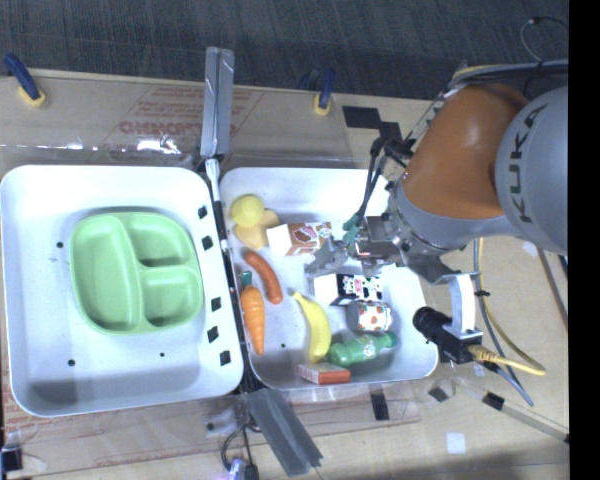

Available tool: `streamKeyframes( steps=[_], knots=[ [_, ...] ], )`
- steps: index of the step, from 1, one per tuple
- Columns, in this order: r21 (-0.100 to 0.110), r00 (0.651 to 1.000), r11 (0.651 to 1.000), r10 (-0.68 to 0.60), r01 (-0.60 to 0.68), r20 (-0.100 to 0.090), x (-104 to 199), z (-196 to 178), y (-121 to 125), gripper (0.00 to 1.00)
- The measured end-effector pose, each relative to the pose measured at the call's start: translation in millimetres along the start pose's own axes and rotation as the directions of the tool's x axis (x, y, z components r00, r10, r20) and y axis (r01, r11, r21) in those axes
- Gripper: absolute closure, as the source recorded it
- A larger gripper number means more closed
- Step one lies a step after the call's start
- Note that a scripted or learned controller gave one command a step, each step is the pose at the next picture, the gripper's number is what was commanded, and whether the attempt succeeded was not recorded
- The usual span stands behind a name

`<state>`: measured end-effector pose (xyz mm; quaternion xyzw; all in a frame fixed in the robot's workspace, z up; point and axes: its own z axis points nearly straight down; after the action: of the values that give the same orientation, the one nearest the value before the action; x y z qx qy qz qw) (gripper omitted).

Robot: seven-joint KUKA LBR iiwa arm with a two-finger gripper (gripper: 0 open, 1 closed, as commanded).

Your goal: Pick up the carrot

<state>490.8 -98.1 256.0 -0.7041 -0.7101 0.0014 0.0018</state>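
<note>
The carrot [253,318] is orange with a green stub at its top end. It lies lengthwise against the left wall of the right bin [280,180], near the front. My gripper [332,256] hangs over the middle of that bin, to the right of the carrot and further back, well apart from it. It is just above a small patterned box [305,237], and the grey wrist hides much of it. Nothing can be made out in its grasp.
A red sausage [263,275] and a banana [315,326] lie just right of the carrot. A yellow toy [247,218], a black-and-white card [361,288], a green item [361,350] and a red block [323,373] crowd the same bin. The left bin [30,368] holds a green divided tray [138,271].
</note>
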Motion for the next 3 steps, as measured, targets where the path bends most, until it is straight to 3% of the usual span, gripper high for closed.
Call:
streamKeyframes(
  steps=[1,2,3],
  knots=[
    [-0.001,0.923,0.923,-0.385,0.385,0.001,55.6,58.2,-13.6,0.00],
    [-0.001,0.861,0.861,-0.509,0.509,0.001,114.7,64.2,-13.0,0.00],
    [-0.002,0.860,0.860,-0.511,0.511,0.002,114.0,54.2,-11.8,1.00]
  ],
)
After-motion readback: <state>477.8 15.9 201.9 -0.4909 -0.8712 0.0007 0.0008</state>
